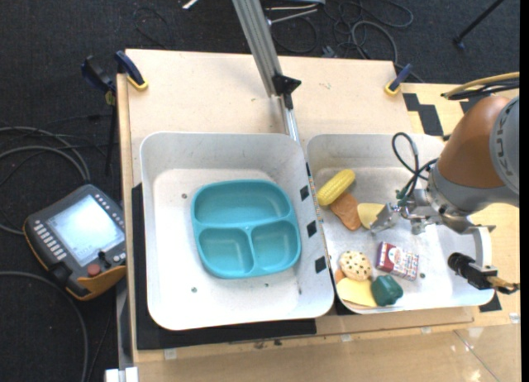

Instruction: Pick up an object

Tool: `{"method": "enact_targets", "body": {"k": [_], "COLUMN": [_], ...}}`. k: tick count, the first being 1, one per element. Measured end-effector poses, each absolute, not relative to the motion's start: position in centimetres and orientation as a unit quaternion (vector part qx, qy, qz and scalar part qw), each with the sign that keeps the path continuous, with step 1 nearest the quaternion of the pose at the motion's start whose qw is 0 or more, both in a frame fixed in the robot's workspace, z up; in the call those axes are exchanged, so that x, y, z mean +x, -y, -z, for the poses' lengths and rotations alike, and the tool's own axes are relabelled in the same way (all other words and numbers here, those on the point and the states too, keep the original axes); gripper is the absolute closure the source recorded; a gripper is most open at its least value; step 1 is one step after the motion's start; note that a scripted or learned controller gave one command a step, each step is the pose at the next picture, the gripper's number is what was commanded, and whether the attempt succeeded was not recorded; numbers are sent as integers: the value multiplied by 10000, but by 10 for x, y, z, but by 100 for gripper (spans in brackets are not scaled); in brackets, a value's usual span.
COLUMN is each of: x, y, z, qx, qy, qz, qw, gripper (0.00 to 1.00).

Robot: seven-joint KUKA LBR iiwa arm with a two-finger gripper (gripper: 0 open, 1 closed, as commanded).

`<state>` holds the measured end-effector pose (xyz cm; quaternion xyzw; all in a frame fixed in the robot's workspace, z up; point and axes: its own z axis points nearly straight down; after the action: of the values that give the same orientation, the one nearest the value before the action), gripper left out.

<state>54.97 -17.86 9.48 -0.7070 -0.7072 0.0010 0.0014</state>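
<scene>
The right bin [463, 293] holds several toy foods. A yellow corn cob [335, 186] lies at its upper left, with a brown-orange piece [347, 212] and a pale yellow wedge [369, 212] just below it. Lower down are a chocolate-chip cookie [356, 265], a red and white box [397, 260], a dark green piece [386, 290] and a flat yellow slice [354, 292]. My gripper [390, 217] is low in this bin, its tip right beside the yellow wedge's right edge and above the red box. Nothing is visibly lifted.
A teal divided plate [246, 228] lies in the left bin [165, 207]. A slanted metal pole [258, 29] runs from the top down to the divider between the bins. The arm's grey and orange body [479, 157] overhangs the right bin's right side.
</scene>
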Motion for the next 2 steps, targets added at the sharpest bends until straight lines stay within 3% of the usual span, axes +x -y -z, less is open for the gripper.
{"method": "enact_targets", "body": {"k": [1, 2], "x": [551, 549], "y": [179, 180], "z": [-108, -151], "qx": [-7070, -7067], "qy": [7072, 7075], "qz": [3, 10], "qw": [-6, -21], "gripper": [100, 100]}}
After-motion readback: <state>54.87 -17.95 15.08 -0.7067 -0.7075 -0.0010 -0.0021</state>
